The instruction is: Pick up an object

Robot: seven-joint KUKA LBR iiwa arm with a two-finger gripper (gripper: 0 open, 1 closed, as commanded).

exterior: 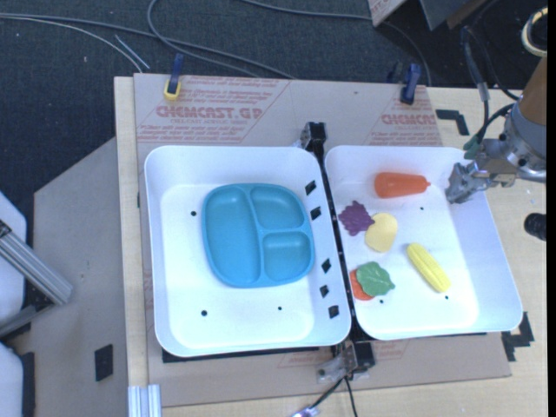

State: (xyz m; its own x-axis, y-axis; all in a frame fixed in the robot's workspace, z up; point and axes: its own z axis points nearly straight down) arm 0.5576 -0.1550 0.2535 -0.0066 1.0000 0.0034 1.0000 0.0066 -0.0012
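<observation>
The right bin (486, 268) holds several toy foods. An orange carrot (400, 184) lies at its far side, with a purple grape bunch (354, 218) and a pale yellow fruit (381, 232) below it. A yellow corn cob (428, 267) lies toward the middle, and a green leafy piece on something red (372, 281) sits near the front left. My gripper (462, 183) hangs over the bin's far right edge, right of the carrot and apart from it, with nothing seen between its fingers.
The left bin (174, 294) carries a blue divided plate (257, 233). Black clips (323, 250) run along the seam between the bins. Blue clamps (174, 85) pin the cardboard base at the back. Cables cross the dark floor behind.
</observation>
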